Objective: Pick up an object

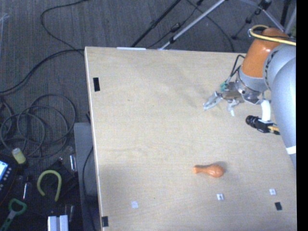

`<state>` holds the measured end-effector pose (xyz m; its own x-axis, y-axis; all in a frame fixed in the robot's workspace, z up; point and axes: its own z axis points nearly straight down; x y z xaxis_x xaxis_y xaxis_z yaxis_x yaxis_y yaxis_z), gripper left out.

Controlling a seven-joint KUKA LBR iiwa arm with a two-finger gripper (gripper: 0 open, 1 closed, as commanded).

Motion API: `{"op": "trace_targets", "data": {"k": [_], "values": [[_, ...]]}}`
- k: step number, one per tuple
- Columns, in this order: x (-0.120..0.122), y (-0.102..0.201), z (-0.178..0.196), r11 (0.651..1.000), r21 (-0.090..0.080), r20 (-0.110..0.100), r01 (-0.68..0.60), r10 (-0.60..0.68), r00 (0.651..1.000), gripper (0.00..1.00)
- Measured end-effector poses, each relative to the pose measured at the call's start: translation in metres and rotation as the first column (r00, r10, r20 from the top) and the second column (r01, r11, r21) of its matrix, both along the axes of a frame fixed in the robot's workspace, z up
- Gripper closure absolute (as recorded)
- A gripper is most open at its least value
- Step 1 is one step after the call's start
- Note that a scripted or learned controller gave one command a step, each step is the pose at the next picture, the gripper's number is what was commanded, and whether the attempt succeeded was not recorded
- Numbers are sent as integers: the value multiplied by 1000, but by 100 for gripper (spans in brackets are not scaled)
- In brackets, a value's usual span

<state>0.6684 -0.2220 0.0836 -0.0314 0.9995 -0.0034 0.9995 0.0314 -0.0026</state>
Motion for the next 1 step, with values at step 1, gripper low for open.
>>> {"op": "trace_targets", "data": {"k": [1], "values": [[0,27,1,972,2,2,-235,235,972,0]]}}
